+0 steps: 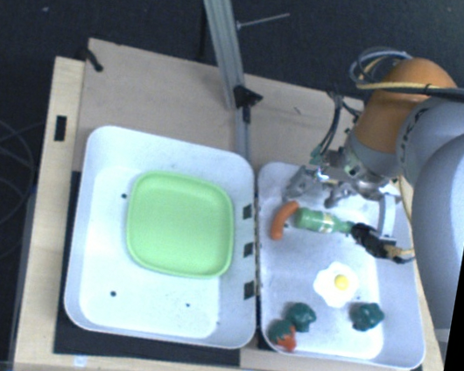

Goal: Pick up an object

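The claw [335, 188] hangs over the right bin's [396, 338] far edge, just above a green bottle [323, 222]; I cannot tell its grip state.

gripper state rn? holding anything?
Gripper: cannot be told whether it is open or closed. It sits at the far end of the right bin, just above the green bottle and orange sausage; nothing visibly held.

green plate [181, 224]: smooth plastic | bins [89, 288]: white plastic | bench [159, 96]: matt wood
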You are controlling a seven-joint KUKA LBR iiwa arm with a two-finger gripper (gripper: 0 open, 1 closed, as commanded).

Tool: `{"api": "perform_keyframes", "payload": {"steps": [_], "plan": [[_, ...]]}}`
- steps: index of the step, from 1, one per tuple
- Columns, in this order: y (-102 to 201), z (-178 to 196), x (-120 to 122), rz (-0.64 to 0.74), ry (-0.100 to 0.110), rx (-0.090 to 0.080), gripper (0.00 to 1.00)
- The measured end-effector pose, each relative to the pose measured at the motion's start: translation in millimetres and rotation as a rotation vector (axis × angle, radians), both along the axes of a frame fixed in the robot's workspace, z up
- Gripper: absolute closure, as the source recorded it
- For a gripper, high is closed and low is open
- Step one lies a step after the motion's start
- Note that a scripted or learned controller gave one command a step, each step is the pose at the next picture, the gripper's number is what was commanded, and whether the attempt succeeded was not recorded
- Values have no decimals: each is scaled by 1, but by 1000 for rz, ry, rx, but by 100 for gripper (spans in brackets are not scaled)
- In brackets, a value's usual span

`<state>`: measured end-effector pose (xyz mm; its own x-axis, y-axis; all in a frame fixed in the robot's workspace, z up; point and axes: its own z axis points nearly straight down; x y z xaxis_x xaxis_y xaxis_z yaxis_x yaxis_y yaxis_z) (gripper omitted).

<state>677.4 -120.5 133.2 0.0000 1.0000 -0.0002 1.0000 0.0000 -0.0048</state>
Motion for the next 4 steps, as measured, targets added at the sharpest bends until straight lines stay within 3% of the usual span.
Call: {"api": "perform_keyframes", "payload": {"steps": [1, 2, 4], "plan": [[-1, -34, -1, 0, -3, -1, 0], [-1, -21, 1, -1, -7, -1, 100], [-12, 99, -5, 0, -11, -1, 100]]}}
